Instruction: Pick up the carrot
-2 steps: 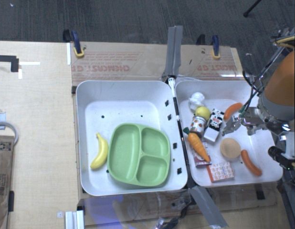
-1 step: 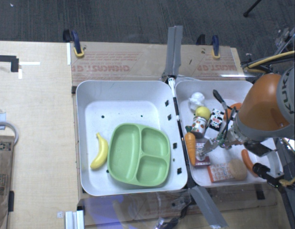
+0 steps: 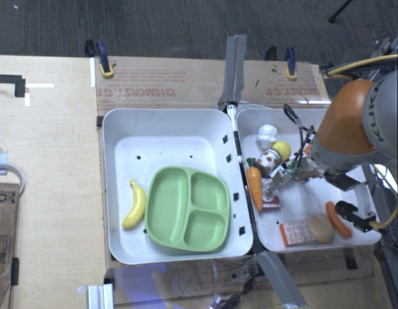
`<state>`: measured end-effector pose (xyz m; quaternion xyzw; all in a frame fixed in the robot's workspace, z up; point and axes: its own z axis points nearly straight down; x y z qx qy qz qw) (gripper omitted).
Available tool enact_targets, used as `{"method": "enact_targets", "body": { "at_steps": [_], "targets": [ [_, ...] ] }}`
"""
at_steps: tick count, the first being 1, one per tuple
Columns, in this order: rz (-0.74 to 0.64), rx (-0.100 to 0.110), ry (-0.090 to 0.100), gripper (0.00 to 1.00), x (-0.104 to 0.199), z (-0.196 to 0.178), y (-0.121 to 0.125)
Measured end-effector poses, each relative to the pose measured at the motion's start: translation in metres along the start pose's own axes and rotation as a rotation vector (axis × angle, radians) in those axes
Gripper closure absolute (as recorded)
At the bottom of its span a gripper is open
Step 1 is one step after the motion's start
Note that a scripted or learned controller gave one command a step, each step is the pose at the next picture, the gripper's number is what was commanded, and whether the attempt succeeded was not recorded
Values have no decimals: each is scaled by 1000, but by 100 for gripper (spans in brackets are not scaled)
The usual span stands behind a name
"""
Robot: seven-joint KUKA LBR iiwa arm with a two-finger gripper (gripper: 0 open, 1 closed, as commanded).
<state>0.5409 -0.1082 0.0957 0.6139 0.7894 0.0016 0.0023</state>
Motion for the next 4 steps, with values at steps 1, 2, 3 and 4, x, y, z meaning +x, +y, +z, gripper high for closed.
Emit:
{"method": "enact_targets", "body": {
  "at_steps": [1, 2, 3, 4],
  "targets": [
    [183, -3, -1, 0, -47, -1, 29],
    [265, 6, -1, 0, -116, -122, 37],
    [515, 9, 0, 0, -77, -22, -5],
    [740, 11, 1, 0, -10, 5, -69]
  ]
}}
